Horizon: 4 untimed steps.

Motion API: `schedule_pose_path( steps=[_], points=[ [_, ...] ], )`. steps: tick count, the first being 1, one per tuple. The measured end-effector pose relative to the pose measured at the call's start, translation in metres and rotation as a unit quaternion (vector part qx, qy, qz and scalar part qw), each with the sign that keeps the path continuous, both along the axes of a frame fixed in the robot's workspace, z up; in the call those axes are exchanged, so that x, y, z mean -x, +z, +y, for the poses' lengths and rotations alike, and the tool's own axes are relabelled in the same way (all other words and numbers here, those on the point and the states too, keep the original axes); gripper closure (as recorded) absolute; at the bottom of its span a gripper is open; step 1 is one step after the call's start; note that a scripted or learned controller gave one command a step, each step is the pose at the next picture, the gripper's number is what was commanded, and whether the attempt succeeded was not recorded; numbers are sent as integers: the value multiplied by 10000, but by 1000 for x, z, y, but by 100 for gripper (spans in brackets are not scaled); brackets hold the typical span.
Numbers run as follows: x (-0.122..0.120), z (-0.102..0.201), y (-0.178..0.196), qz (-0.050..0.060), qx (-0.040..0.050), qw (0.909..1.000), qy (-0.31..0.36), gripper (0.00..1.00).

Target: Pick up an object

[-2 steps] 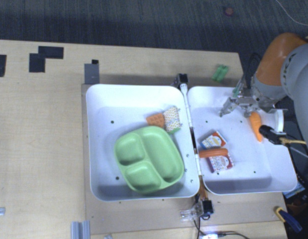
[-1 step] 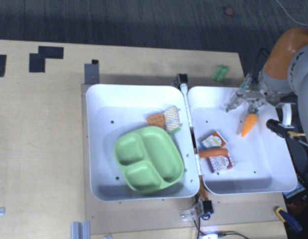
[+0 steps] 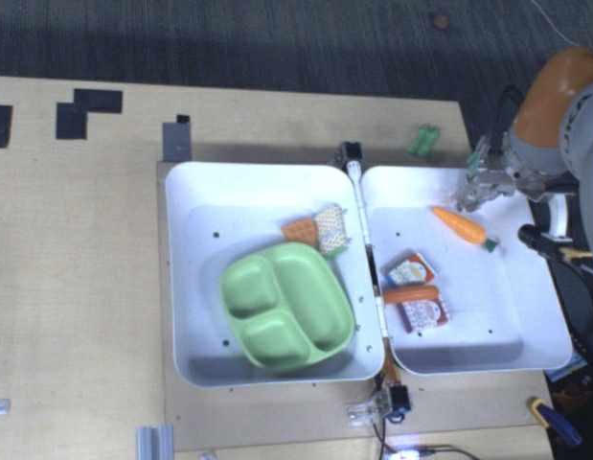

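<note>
In the right bin (image 3: 526,338), near its 1 o'clock corner, lies the carrot (image 3: 460,225). Its long side runs from 10 o'clock to 4 o'clock. The gripper (image 3: 476,195) hangs just beside the carrot's fat end, toward 1 o'clock. I cannot tell whether it is wide or narrow, and it holds nothing I can see.

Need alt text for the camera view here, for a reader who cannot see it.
The grey arm's gripper hovers at the right bin's far edge, just beside an orange carrot. Nearer the divider lie a hot dog and small packets. The left bin holds a green divided plate and a waffle piece.
</note>
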<state>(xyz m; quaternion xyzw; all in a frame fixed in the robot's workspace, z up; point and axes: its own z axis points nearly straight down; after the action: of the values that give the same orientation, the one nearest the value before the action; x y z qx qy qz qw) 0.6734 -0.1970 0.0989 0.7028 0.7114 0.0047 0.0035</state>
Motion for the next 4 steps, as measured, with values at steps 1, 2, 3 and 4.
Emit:
schedule_pose_path(
  steps=[1, 2, 3, 4],
  points=[
    [0, 0, 0, 2, 0, 10000, 4, 0],
    [-2, 1, 12, -27, 9, 10000, 19, 100],
    [-2, 1, 12, -24, 8, 10000, 23, 0],
    [4, 36, -15, 45, 5, 10000, -37, 0]
  ],
)
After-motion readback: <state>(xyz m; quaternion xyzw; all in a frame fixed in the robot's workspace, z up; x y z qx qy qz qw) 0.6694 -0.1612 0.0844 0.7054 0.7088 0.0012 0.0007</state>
